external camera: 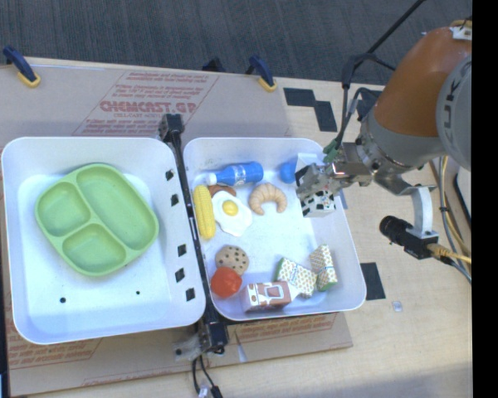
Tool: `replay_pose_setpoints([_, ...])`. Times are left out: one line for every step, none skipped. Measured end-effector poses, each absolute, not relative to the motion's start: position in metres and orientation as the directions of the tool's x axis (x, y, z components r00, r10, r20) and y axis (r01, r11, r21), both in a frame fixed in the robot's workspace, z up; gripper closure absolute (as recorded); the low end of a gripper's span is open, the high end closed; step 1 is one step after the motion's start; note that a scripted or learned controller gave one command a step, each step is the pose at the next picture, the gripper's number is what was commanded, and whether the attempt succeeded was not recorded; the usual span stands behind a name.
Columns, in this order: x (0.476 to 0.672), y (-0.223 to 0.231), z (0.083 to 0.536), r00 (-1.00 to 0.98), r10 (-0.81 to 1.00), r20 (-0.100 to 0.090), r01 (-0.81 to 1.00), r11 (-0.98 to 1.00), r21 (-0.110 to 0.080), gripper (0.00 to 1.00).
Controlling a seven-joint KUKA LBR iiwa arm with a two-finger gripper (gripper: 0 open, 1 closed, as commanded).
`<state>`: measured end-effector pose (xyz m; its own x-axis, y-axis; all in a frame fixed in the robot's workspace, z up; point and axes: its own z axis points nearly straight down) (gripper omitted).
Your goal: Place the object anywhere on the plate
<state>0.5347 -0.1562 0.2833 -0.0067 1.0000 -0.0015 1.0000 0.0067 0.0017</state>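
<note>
White bins (33, 305) on cardboard-covered bench (149, 98)

Plate (97, 219) was pale green, in a white bin (33, 322). Beside the gripper (317, 191), a carton (319, 203) showed black-and-white patches. Further off lay a blue bottle (239, 174), yellow corn (203, 211), tan croissant (268, 196) and red tomato (226, 283).

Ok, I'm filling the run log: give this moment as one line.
arm: over right bin | pincer: near a black-and-white object, grasp unclear | green plate: left bin, bare | placement: not yet done
</note>
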Motion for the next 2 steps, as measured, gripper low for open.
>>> replay_pose_setpoints([0.476,-0.118,0.126,-0.006,1.000,-0.001,1.000,0.006,-0.001,1.00])
replay_pose_setpoints([0.520,-0.205,0.216,-0.004,1.000,-0.001,1.000,0.004,0.001,1.00])
